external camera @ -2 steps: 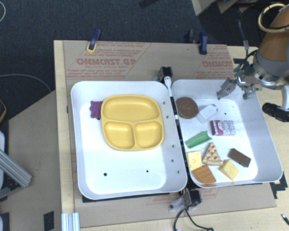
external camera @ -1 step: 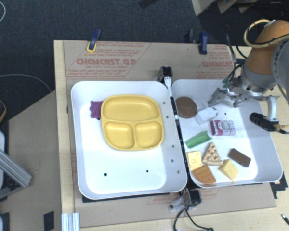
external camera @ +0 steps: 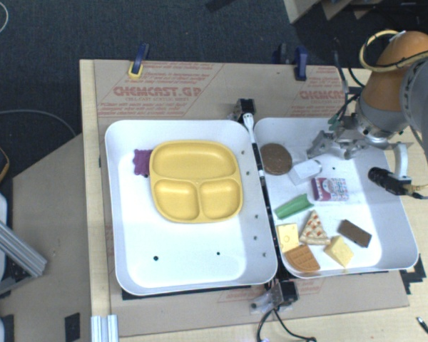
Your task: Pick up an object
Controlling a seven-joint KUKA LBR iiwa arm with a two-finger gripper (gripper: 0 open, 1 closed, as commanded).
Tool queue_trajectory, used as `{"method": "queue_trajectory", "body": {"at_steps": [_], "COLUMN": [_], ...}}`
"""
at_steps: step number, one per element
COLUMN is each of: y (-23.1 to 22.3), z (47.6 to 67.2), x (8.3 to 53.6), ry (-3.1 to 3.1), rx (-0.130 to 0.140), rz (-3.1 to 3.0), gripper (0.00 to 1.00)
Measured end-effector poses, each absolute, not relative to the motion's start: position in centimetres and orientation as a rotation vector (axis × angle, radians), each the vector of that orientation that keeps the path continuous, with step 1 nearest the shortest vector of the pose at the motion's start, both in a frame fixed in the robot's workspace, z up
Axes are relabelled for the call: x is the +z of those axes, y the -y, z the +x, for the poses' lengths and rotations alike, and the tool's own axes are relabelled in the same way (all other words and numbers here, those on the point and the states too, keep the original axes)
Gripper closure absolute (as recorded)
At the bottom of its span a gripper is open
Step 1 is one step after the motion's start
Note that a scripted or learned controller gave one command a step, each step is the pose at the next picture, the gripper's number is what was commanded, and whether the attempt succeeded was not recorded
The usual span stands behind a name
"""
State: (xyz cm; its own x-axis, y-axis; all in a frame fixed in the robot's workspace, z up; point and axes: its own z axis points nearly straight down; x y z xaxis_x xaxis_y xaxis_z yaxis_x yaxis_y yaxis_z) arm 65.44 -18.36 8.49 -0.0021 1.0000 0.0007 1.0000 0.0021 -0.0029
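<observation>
My gripper (external camera: 333,142) hung wide open and empty over the right bin's (external camera: 392,212) far end. The toy food (external camera: 315,228) lay crowded nearer, so I could bump pieces or grab nothing.

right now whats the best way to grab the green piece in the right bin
Take the green piece across its narrow width at mid-length, coming straight down. It lies flat and slanted, with bare bin floor along both long sides. Its ends are less free: the yellow block and pizza slice sit close by its lower side.

Red "CHEMCAST GP" print on the bench board (external camera: 157,91)
</observation>
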Motion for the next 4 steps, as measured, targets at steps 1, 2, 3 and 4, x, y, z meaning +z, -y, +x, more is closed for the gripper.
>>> {"method": "queue_trajectory", "body": {"at_steps": [1, 2, 3, 4], "y": [18.3, 18.5, 19.2, 19.2], "z": [65.5, 65.9, 66.0, 66.1], "x": [9.6, 14.0, 18.6, 22.8], "ry": [2.226, 2.227, 2.226, 2.227], "rx": [0.001, -0.005, -0.004, -0.004], "rz": [-2.218, -2.225, -2.226, -2.225], "gripper": [1.0, 1.0, 1.0, 1.0]}}
